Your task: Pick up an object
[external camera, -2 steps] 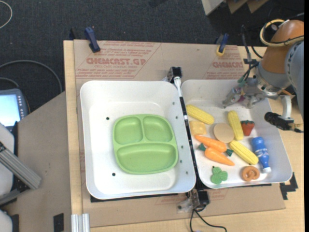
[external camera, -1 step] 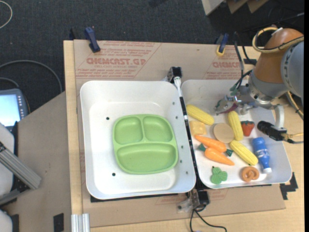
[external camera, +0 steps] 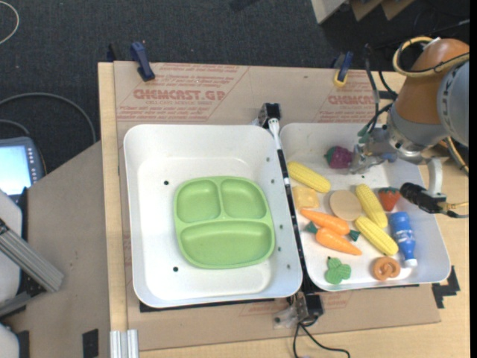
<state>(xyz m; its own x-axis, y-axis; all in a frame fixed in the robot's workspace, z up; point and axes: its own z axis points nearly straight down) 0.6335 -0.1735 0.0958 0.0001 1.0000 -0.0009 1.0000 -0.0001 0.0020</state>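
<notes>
Objects to pick: a heap of plastic toy food fills the right white bin (external camera: 440, 263).
Writing: red print on the brown cardboard sheet (external camera: 223, 84) over the desk reads "CHEMCAST G P" behind the left bin, and again, partly hidden, behind the right one.
Left white bin (external camera: 145, 200): holds a green three-compartment plate (external camera: 222, 222) at its middle, with bare white floor all round it.
Divider: the two bins touch along their inner rims, a black clip (external camera: 270, 113) at the far end.
Right bin, left side: yellow corn cob (external camera: 308, 176), two orange carrots (external camera: 328, 221), green broccoli piece (external camera: 337, 271).
Right bin, middle: tan round disc (external camera: 345, 204), purple grape-like lump (external camera: 340, 156), orange ring (external camera: 385, 268).
Right bin, right side: two more yellow corn cobs (external camera: 375, 233), blue bottle (external camera: 403, 236), red piece (external camera: 389, 198).
Open room: bare floor at the far left corner of the right bin.
Pincer (external camera: 365, 159): at the far side of the right bin, just beside the purple lump; I cannot tell how it stands.
</notes>
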